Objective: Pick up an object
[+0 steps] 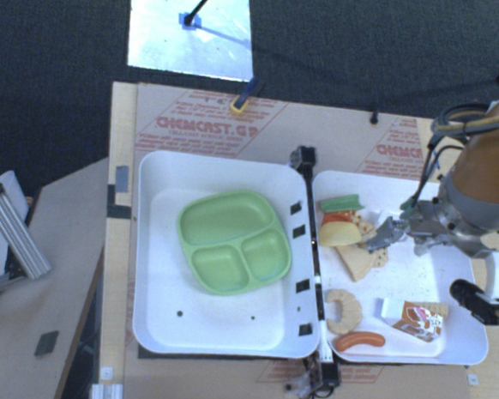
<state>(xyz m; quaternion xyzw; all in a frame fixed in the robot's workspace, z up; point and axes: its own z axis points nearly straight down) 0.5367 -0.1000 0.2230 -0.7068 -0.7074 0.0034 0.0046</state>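
Note:
The right bin (457,350) holds several toy foods. A green strip (340,201), a red-orange piece (338,217) and a yellow piece (339,235) lie at its upper left. A tan wedge (354,263) and a speckled cookie (381,258) lie just below them. Nearer the front are a ring-shaped bagel (344,311), a red sausage (360,341) and a printed snack packet (416,318). My gripper (386,234) hangs over the bin's upper middle, right beside the yellow piece and above the cookie. Nothing can be seen held in it.
The left bin (154,264) carries a green divided plate (233,240). A black divider (308,242) runs between the two bins. The grey and orange arm (488,170) covers the right bin's upper right corner. A black part (474,300) sticks out over its right edge.

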